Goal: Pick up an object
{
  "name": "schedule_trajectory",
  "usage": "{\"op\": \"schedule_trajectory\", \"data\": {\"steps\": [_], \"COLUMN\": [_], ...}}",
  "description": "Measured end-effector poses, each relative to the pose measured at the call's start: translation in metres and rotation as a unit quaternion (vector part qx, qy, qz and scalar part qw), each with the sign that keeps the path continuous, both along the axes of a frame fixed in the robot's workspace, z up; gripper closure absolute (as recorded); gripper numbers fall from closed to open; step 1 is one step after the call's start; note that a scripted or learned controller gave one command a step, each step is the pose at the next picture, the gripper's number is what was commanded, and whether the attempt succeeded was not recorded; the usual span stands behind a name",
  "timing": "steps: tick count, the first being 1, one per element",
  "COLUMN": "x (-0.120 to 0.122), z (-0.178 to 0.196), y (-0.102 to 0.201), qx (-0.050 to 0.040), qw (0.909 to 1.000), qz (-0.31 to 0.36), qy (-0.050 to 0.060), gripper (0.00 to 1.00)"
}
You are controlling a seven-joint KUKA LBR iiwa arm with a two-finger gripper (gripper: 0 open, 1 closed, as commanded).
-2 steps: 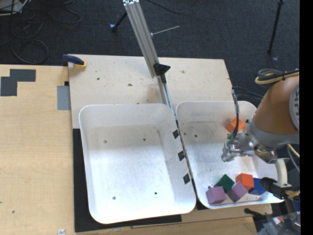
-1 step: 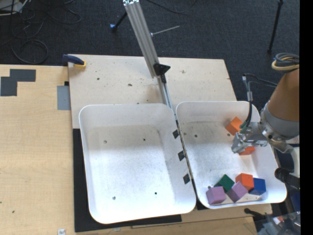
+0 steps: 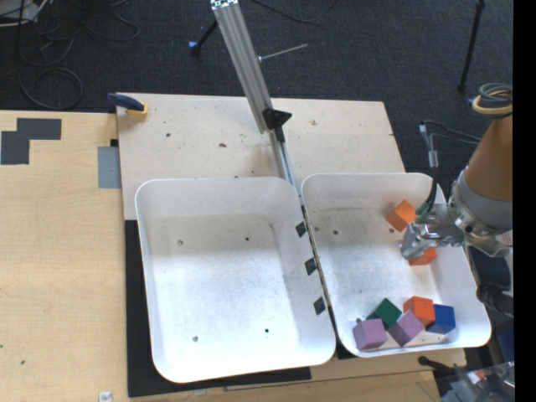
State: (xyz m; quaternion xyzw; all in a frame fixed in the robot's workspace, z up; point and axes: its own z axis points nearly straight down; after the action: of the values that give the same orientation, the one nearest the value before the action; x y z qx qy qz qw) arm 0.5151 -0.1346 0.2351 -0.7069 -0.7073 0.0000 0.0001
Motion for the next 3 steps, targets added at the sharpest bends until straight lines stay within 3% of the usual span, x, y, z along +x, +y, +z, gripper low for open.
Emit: {"op": "schedule_trajectory", "data": {"steps": [1, 3], "x": [0.025, 0.073], "z": [0.009, -0.014], "y": [0.047, 0.144], "qx": [0.0009, 0.0005], "qw": [1.0, 1.0], "qz": [0.002, 0.001], "qy": [0.0, 0.001], "gripper": [1.0, 1.0]}}
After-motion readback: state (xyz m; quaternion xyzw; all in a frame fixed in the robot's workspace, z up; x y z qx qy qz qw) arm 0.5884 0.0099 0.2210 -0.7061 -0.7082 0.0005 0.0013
